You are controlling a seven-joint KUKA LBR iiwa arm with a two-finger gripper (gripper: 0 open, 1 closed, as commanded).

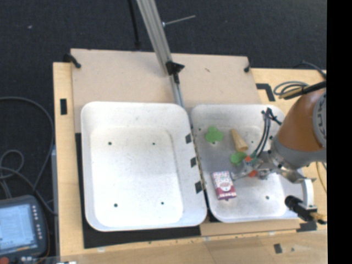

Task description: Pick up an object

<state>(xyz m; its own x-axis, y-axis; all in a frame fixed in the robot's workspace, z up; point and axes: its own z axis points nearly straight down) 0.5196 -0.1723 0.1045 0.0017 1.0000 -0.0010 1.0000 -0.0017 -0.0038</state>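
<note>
The state of the fingers cannot be told; the gripper (246, 168) is seen low over the right shallow white plastic bin (269, 205), at the end of the grey arm with the orange band (301, 126). Nothing is shown held. Just beside it a small green piece (237, 158) is lying. A tan cone-shaped object (238, 140) and a green clover-shaped toy (213, 135) are placed further up. A pink-and-white printed carton (224, 185) is lying near the bin's left wall. The left white bin (93, 164) is set alongside.

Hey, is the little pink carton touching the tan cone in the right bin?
Apart. The camera view shows bare white bin floor between the pink carton and the tan cone.
</note>
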